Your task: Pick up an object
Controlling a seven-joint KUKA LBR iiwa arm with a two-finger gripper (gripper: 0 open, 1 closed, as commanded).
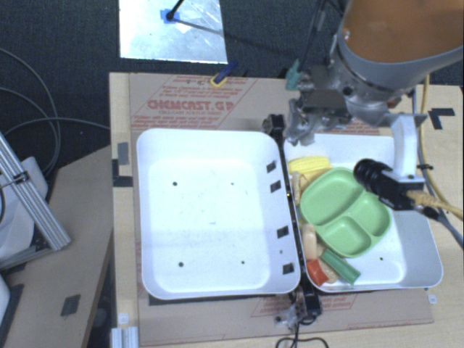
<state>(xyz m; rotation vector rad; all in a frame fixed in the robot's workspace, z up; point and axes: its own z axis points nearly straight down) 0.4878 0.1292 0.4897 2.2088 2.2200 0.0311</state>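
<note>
Inside right bin, green tray, corn

A robotics lab: two white bins on a cardboard-topped bench, loose cables at nine o'clock.

Grey arm with broad orange band, metallic wrist, black cables.

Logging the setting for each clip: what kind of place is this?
Probably a robotics lab test bench, not a home. A grey arm reaches over two white bins set on cardboard, the right bin holding a green divided plate and toy-like food, with loose cables on dark carpet.
</note>
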